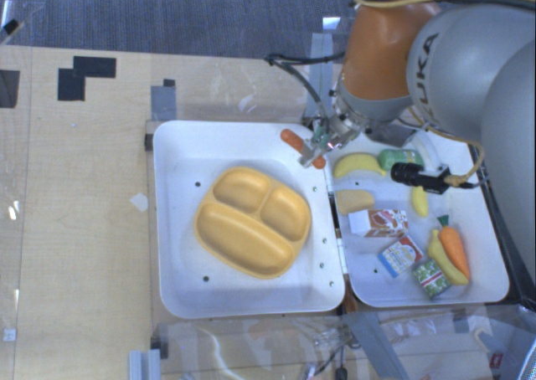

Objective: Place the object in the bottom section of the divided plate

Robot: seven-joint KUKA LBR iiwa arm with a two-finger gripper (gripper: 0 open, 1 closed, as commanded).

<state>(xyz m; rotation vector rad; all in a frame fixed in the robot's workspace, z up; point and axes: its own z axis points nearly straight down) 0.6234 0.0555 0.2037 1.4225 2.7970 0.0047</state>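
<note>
Grey arm point(477, 60), orange band, dark KUKA lettering, black and yellow cables.

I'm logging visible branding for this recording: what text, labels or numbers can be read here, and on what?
"KUKA", partly visible, upright along the grey arm.
Red-and-white packet: print too blurred to read.
Blue-and-red packet: print too blurred to read.
Green carton: print too small to read.

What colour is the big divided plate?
Yellow. The divided plate shows clearly in the camera view, in the left bin.
</note>
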